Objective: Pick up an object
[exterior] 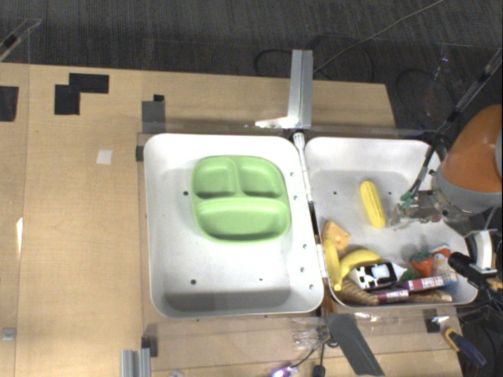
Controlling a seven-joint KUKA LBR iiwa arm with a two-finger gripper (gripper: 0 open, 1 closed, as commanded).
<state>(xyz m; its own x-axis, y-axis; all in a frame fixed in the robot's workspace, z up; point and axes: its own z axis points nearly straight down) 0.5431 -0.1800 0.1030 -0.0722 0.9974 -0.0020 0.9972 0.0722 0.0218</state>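
Camera view: grey arm with orange band comes in from the right edge, over the right shallow white bin. Two-finger gripper sits low at the bin's right side, near the floor. Whether it's released or clenched I cannot tell at this resolution; nothing visibly clamped in it.

Candidate objects, all in the right bin:
- yellow corn cob toy, lying roughly upright in frame, mid-bin, just left of the gripper, apart from it.
- yellow banana toy curved along the lower-left part of the bin, beside the divider wall.
- tan wedge-shaped piece just above the banana, touching or nearly touching it.
- small black-and-white boxy item against the banana's right end.
- red-and-green piece further right, near the bottom wall.
- long dark-red stick-like packet lying across the bottom edge, with a brown textured item at its left end.

Clutter is bunched at the near wall; gripper is above that pile, well clear of it.

Left shallow white bin holds a green three-compartment plastic tray, centred toward the upper half. Both bins sit side by side on the wooden bench.
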